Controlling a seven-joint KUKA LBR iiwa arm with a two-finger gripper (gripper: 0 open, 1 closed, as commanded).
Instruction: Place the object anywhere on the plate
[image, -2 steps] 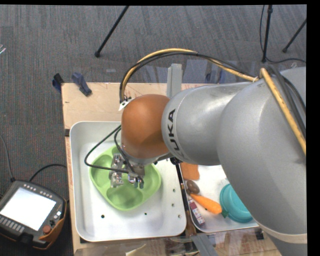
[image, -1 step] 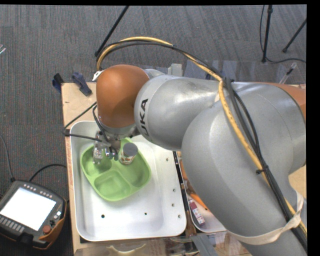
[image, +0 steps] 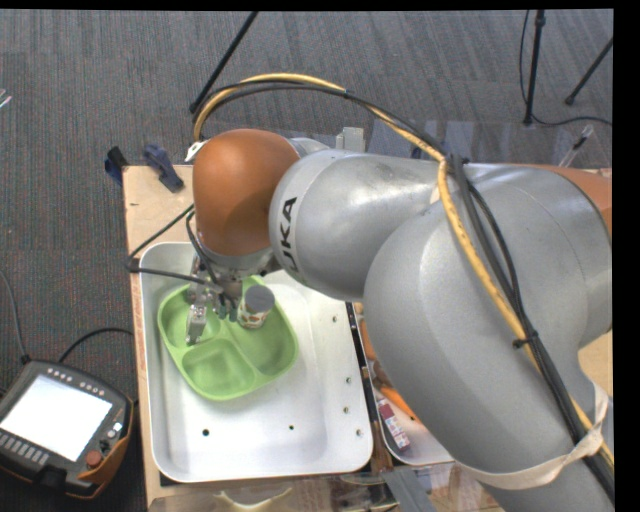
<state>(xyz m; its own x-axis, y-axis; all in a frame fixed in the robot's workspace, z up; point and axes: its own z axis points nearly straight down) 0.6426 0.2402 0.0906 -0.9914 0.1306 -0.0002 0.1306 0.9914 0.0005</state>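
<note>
Plate (image: 215, 375) first — green, divided, in the left bin (image: 300, 440), left of centre in the frame. Above its upper edge we see the gripper (image: 215, 308); whether it is open or closed we cannot tell. Just right of it a small jar (image: 256, 306) stands upright on the plate's upper right part. We judge the risk is lifting off carelessly — a brush could topple the jar.
</note>
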